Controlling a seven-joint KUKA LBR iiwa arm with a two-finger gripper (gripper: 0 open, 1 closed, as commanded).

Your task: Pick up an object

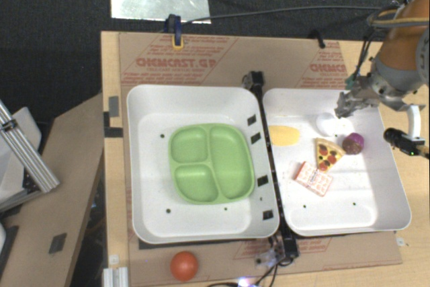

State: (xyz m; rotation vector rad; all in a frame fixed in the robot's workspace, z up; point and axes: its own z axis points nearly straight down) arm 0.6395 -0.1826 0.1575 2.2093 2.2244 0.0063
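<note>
The gripper [344, 106] hangs over the far side of the right bin [386, 208]; whether its fingers are open or closed I cannot tell. The purple ball [353, 142] lies just below it, beside the pizza slice [327, 155]. I'd centre over the ball, then drop straight, avoiding the slice
</note>
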